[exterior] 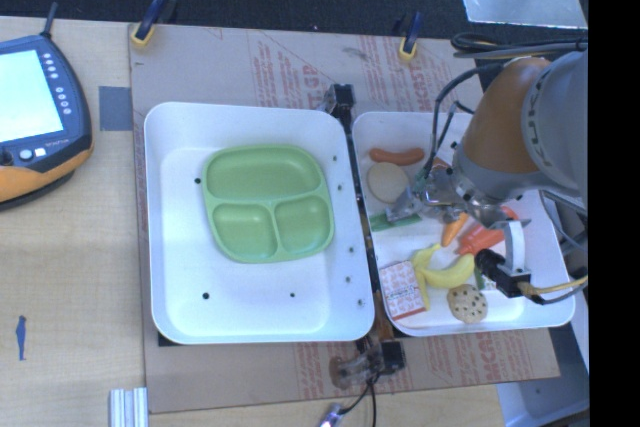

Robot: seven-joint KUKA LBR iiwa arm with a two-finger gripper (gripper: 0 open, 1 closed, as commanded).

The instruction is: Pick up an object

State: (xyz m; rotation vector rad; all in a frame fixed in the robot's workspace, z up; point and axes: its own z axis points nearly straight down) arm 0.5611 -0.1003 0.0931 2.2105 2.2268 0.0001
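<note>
Down over the right-hand shallow white bin [560, 315] hangs the grey arm with its orange band [505, 130], and the gripper [425, 197] sits low among the clutter at the bin's middle; its opening cannot be told from here, nor whether it has hold of anything. Crowded around it: a reddish-orange toy sausage [397, 155] near the far wall, a round beige disc [386, 181] just beside the gripper's left, a flat green strip [392, 222] under it. Toward the near side lie an orange carrot-shaped piece [478, 238], a yellow banana-shaped toy [445, 268], a red-and-white printed card [401, 288] and a speckled tan cookie [467, 303], all packed close, some touching. The arm's bulk covers the bin's right half.

Next door, the left-hand shallow white bin [170, 305] holds a pale green plastic divided plate [268, 202] in its centre, with bare white floor all round it. On the light wooden counter [70, 295] to the far left rests an orange-and-grey control pendant with a screen [35, 120], well apart from both bins.
</note>
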